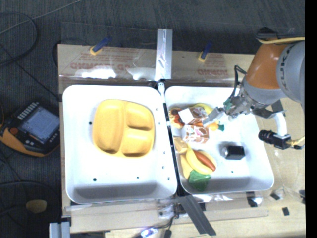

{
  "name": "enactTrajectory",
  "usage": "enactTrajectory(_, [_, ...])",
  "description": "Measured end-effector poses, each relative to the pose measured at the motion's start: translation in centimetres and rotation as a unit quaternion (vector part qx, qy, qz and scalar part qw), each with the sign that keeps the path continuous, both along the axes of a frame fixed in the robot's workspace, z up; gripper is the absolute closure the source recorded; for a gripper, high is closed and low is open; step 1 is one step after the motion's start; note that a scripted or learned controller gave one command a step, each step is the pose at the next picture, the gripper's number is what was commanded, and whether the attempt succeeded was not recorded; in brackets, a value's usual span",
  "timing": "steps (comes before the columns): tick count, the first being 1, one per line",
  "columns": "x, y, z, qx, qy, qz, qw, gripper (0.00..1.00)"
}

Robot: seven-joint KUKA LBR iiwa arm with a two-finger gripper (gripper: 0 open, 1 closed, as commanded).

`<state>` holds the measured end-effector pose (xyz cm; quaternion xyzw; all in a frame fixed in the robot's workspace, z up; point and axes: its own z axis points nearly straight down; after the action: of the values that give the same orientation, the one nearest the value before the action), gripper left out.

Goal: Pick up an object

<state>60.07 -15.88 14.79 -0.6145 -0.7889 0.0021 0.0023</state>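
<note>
The wooden surface [69, 58] carries two shallow white plastic bins side by side. The left bin [79, 177] holds one large yellow moulded tray with three compartments [123, 127]. The right bin [257, 177] has the clutter: along its left wall lies a heap of toy food and printed packets, with a white-and-red printed packet [194, 132] in the middle, a yellow bun with an orange sausage [199, 161] nearer, and a green pepper-like piece [198, 180] nearest. A small black block [233, 151] sits apart, right of the heap.

The grey arm with its orange band [265, 71] reaches in from the right, its pincer [216, 114] low over the heap's far right edge; I cannot tell how wide it stands, nor see anything in it.

The likely trouble is the crowding: overlapping pieces could let the tips land on a packet edge and slide off, or nudge neighbours aside and close on nothing.
</note>
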Motion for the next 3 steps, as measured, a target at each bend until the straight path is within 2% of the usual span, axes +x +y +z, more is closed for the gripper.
enactTrajectory(1, [4.2, 0.0, -5.3, 0.0017, -0.004, 0.066, 0.9978, 0.00])
enactTrajectory(2, [4.1, -0.2, -4.6, 0.0007, 0.001, 0.067, 0.9977, 1.00])
enactTrajectory(3, [4.8, 5.5, 4.4, 0.0005, -0.001, 0.077, 0.9970, 1.00])
